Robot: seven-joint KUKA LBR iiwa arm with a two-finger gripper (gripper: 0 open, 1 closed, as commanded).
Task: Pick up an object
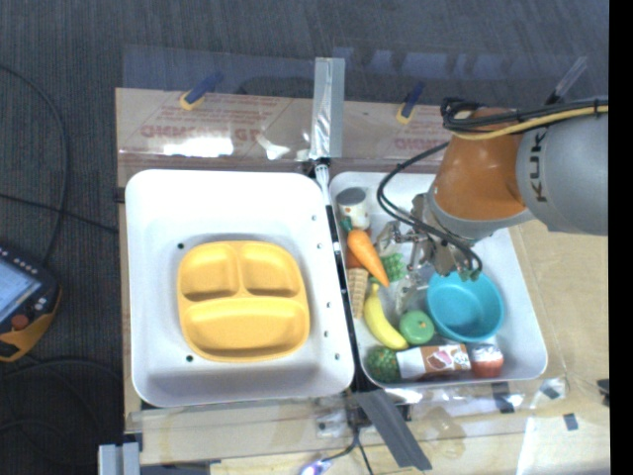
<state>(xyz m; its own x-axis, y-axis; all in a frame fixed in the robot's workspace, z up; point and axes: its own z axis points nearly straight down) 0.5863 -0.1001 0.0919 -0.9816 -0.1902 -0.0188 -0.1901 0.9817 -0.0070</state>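
Observation:
My gripper (423,265) reaches down into the right bin (526,317) from the arm's orange band, just above a blue bowl (465,307). It hovers among toy foods: an orange carrot (366,253), a yellow banana (382,323), a green round fruit (416,327) and a small white jar (351,207). A boxed item (445,360) lies along the bin's front wall beside a green piece (383,363). Nothing visibly sits between the fingers.
The left bin (148,216) holds a yellow divided tray (242,299). A metal post (327,107) rises behind the wall shared by the bins. A handheld device (22,305) lies on the carpet at far left.

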